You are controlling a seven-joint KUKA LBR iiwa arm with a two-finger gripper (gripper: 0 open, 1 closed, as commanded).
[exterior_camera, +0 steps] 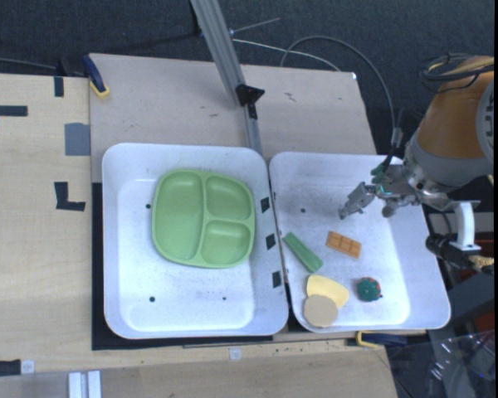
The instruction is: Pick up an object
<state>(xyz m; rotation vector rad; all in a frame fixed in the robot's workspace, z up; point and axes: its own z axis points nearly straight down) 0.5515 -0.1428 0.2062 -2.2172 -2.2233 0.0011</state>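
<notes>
- The arm (456,131) is reaching in over the right bin (423,305), and its gripper (367,201) is hovering above the bin's bare upper part, with nothing between its fingers.
- The jaws are looking released: two dark fingers are splaying apart, one toward the bin's middle and one nearer the wrist, though the slant is making the gap hard to judge.
- The nearest candidate is the orange waffle piece (344,244), lying flat just below the gripper and apart from it.
- To do this step well, the gripper is probably needing to centre over one item, straddle its narrow side and descend until the fingers are flanking it before closing; a flat piece is likely slipping out if the fingers are stopping too high.
- The green pickle-shaped piece (302,252) is lying at a slant close to the bin's left wall, which is risking a finger striking the wall.
- The yellow piece (330,289) and the tan round piece (320,309) are touching near the bin's lower edge, so a grasp there is risking catching both.
- The small green-and-red item (368,289) is sitting alone to their right, near them.
- The left bin (129,305) is holding a green divided plate (203,219), resting flat with its three compartments bare.
</notes>
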